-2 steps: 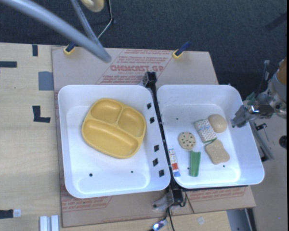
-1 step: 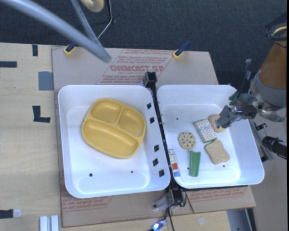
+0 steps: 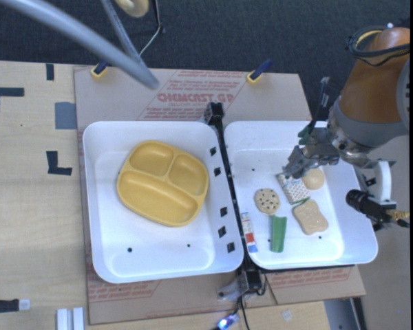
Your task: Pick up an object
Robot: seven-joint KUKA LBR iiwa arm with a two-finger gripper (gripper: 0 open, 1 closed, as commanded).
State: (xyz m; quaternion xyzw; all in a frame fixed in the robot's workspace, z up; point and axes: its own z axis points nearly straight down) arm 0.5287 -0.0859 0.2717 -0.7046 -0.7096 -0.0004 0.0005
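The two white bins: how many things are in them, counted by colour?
Yellow: 1, the divided plate in the left bin.
Tan: 3, the cookie, the cracker and a small round piece.
Green: 1, the stick.
Checked: 1, the small packet.
White with red: 1, the narrow tube.
Total: 7

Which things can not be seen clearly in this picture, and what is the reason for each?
- Tool, camera view: the grey arm's wrist covers it from above, so open or shut is unclear.
- Small checked flat packet: its upper end lies under the tool; contact is uncertain.
- Pale round piece: partly behind the tool, too small to identify.
- Narrow red and white strip in the right white bin: print too small to read.
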